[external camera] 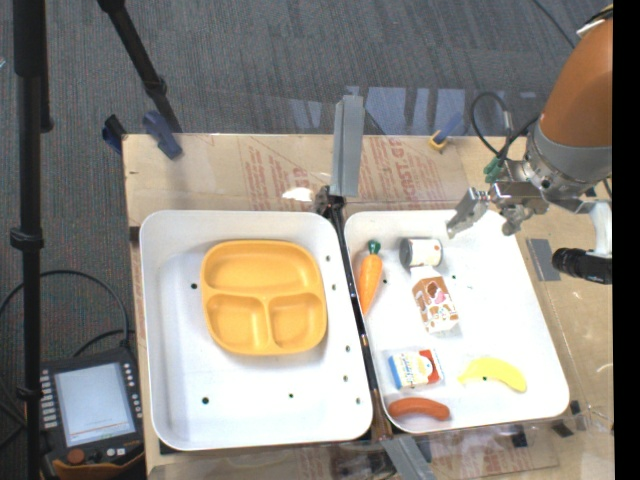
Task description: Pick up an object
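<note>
The gripper hangs over the top right corner of the right bin. Its two fingers are spread apart, and nothing sits between them. One finger points down and to the left, toward the bin floor. The grey arm with its orange band goes up and to the right from the gripper.

The closest thing to the gripper is a small can. It lies on its side just below and to the left of the fingers, not touching them. A carrot lies further left, along the bin's left wall, with its green top pointing up. A little carton with a picture on it lies below the can. I think it is a juice or milk box, but the picture is too small to tell.

Far below the gripper, near the bottom of the bin, a yellow banana lies on the right. A small flat box lies left of the banana, and a sausage lies just under that box.

The left bin is well away to the gripper's left. A yellow plate with three parts sits in it.
</note>
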{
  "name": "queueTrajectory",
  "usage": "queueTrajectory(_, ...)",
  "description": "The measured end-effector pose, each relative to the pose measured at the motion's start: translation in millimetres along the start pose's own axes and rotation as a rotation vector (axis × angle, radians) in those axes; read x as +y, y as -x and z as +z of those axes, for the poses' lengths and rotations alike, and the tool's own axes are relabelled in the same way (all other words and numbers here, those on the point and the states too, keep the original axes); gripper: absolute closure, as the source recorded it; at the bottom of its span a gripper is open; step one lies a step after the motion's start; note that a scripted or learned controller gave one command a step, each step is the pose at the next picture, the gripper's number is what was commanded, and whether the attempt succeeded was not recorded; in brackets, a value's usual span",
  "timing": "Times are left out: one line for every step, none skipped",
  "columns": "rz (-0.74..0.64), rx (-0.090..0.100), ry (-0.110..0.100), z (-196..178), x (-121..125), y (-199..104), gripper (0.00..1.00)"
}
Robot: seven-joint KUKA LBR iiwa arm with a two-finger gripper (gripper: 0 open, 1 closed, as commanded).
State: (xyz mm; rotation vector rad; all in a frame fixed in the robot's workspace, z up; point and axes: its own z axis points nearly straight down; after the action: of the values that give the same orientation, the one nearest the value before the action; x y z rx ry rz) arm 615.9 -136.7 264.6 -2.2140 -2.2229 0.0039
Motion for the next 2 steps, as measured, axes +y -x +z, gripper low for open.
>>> queueTrajectory(0.048, 0.001, -0.002, 125, 0, -13, 0.0)
queueTrajectory(-0.072, 0.001, 0.009, 174, 6, 25, 0.0)
